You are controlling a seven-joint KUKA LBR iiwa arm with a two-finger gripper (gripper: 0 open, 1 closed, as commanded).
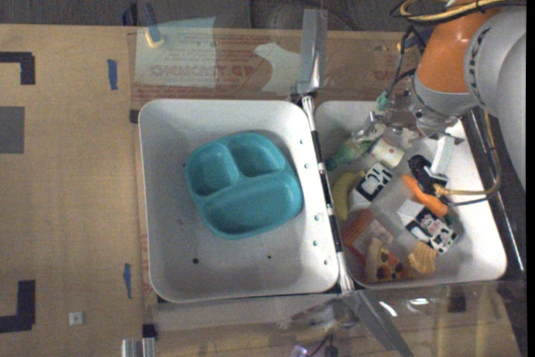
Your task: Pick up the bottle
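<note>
A teal divided plate [242, 184] lies in the left bin [159, 205]. In the right bin [489, 259], a green bottle [351, 150] lies among clutter at the far-left corner. The gripper [393, 125] hovers just right of it; its grip cannot be told.

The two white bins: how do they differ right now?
The left bin holds one large teal divided plate lying flat; the right bin holds a crowded jumble of small items, among them a yellow banana. The left bin shows much bare floor; the right bin shows little. The arm's gripper is over the right bin's far end, away from the left bin. Both are shallow, white and side by side.
</note>
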